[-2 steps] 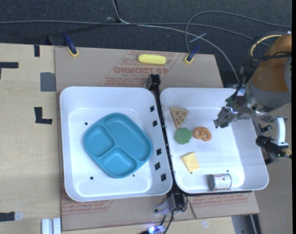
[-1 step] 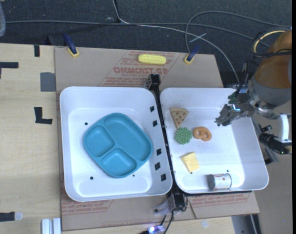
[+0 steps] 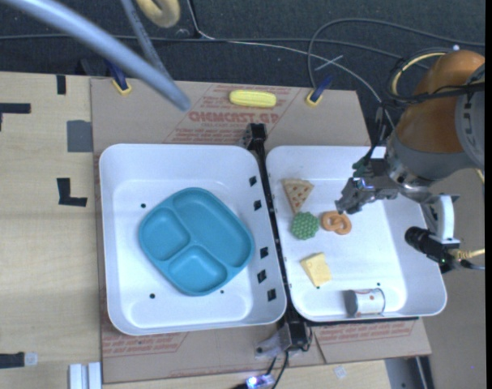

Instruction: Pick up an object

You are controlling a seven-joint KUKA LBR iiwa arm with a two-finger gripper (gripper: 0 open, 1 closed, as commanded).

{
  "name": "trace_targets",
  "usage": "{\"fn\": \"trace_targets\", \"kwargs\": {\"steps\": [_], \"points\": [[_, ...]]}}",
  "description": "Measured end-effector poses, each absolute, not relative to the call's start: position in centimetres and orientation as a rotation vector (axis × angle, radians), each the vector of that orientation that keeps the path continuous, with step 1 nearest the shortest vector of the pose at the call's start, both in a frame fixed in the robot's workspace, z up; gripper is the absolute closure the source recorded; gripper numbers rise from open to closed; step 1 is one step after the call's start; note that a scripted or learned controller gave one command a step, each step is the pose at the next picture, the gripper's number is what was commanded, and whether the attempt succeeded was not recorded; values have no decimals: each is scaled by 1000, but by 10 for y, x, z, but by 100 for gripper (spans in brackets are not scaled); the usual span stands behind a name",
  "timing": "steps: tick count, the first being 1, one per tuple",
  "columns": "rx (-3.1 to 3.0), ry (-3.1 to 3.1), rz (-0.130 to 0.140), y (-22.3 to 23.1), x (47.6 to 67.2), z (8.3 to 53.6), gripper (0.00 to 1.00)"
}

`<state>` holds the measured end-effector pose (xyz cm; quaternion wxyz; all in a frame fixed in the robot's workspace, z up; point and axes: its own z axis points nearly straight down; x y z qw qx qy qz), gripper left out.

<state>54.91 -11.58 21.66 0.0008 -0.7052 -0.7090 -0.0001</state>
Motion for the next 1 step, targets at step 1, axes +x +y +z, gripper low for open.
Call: {"fn": "trace_targets", "kwargs": {"steps": [1], "points": [[-2211,-2228,-1,-51,547,220,100]]}}
